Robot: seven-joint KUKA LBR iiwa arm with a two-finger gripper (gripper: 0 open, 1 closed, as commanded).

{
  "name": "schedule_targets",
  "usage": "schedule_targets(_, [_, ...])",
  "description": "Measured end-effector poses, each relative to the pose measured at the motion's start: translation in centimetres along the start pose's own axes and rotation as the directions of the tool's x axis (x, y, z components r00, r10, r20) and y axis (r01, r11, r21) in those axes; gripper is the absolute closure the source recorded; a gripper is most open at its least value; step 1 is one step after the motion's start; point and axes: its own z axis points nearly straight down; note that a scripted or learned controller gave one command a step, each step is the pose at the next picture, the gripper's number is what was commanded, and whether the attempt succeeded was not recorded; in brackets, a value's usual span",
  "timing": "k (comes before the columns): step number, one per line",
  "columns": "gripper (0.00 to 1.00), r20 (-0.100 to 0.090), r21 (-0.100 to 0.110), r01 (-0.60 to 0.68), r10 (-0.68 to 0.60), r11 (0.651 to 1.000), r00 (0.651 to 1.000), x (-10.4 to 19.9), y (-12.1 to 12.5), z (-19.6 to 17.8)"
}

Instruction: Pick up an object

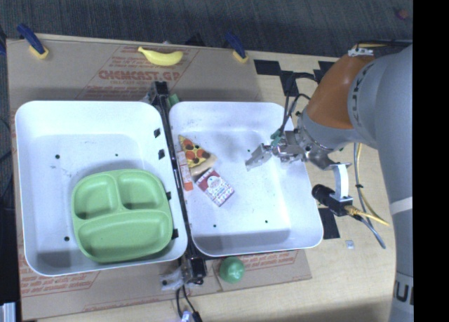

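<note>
Red-and-white small packet [216, 189] lies flat in the right bin [277, 233], left of centre, just below a pizza-slice toy [196, 153] with red and orange topping. Grey jaws [257, 159] hang over the bin's right half, apart from both items; whether released or clenched, cannot tell. Left bin [42, 138] bears a green 3-compartment tray [123, 213]. Cardboard [84, 68] covers the desk; a yellow banana [161, 55] and green ball [231, 269] sit outside the bins.
</note>
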Motion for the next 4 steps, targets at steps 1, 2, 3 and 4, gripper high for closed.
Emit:
schedule_targets(1, [0.0, -0.001, 0.0, 0.001, -0.001, 1.0, 1.0, 6.4, -9.1, -3.3])
schedule_targets(2, [0.0, -0.001, 0.0, -0.001, 0.001, 1.0, 1.0, 2.0, 1.1, 1.3])
schedule_targets(3, [0.0, 0.0, -0.005, 0.0, 0.0, 1.0, 1.0, 2.3, 7.2, -0.9])
schedule_targets(4, [0.0, 0.001, -0.005, -0.002, 0.002, 1.0, 1.0, 3.7, 0.0, -10.6])
